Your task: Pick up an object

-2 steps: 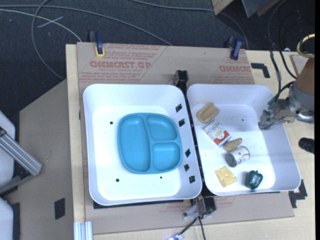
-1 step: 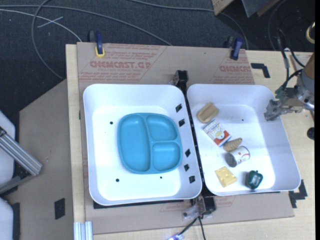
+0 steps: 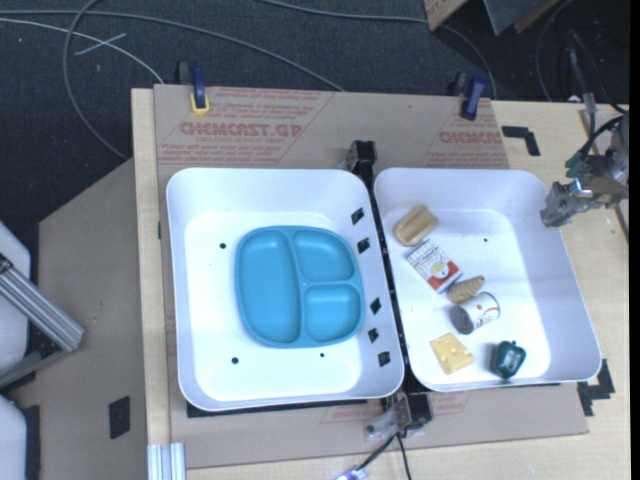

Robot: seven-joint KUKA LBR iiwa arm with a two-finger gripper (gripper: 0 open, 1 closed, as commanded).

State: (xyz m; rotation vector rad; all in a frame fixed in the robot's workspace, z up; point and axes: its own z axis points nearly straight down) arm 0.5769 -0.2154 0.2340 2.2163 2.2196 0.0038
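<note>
You're seeing six items lying in the right bin (image 3: 560,268); the hand (image 3: 562,206) is hovering beside its rim, grip indiscernible.

I've got the bench (image 3: 270,118), brown board w/ red print, two blue clamps (image 3: 200,90) on its far edge, left white bin (image 3: 190,268) and right white bin (image 3: 560,298) side by side on it, touching at centre.

Grey metal gripper (image 3: 566,204), thin cables
</note>
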